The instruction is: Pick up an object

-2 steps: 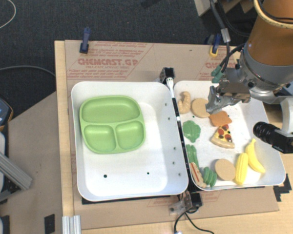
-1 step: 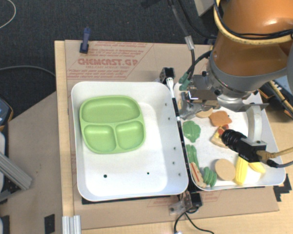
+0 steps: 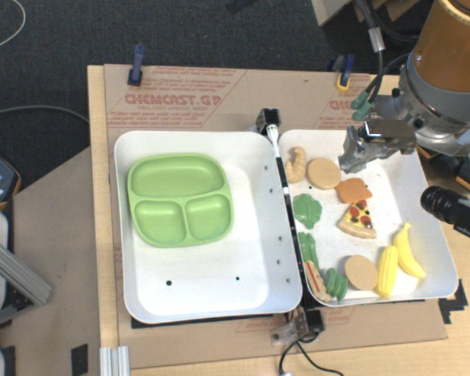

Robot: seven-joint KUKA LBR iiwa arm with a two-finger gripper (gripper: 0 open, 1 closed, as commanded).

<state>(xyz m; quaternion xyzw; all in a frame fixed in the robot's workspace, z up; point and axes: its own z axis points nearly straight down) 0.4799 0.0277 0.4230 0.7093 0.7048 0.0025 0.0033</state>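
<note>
The right bin [image 3: 423, 182] holds toy food. At its far left lie a tan knobbly piece [image 3: 296, 164] and a round tan cookie [image 3: 324, 173]. An orange piece [image 3: 352, 189] and a pizza slice [image 3: 358, 220] sit in the middle. A green leaf [image 3: 306, 210], a green vegetable [image 3: 308, 249], another round cookie [image 3: 360, 272], a corn cob [image 3: 387, 269] and a banana [image 3: 410, 251] lie nearer the front. My gripper [image 3: 356, 157] hangs over the bin's far part, just right of the first cookie and above the orange piece. Nothing shows held in it.
The left bin [image 3: 251, 280] carries a green divided plate [image 3: 180, 198]. A black clamp [image 3: 268, 121] sits on the ridge between the bins. The arm [image 3: 446, 69] crowds the far right, and a black cylinder [image 3: 446, 204] juts over the right bin's edge.
</note>
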